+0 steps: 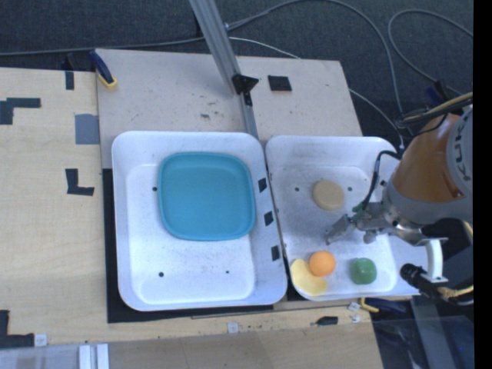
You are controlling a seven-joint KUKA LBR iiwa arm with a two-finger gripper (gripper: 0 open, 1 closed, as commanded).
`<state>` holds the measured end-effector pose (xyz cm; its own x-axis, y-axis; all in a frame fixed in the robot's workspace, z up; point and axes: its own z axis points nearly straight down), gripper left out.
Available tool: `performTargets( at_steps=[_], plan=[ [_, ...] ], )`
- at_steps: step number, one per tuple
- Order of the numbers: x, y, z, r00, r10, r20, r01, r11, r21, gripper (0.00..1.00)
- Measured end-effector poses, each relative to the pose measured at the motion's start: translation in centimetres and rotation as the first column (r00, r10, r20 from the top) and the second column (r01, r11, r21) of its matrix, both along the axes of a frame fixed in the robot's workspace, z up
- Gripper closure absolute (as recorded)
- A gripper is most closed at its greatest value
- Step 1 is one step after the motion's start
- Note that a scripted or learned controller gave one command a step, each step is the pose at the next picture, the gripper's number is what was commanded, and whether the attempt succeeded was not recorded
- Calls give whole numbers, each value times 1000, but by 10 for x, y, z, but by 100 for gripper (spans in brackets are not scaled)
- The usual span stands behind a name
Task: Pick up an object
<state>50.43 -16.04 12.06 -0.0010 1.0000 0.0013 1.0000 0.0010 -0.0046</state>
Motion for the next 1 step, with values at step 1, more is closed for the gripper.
performTargets(
  at_steps=[1],
  plan=[
    [1, 0, 12, 1000, 0, 3, 0, 1000, -1, 100]
  ],
)
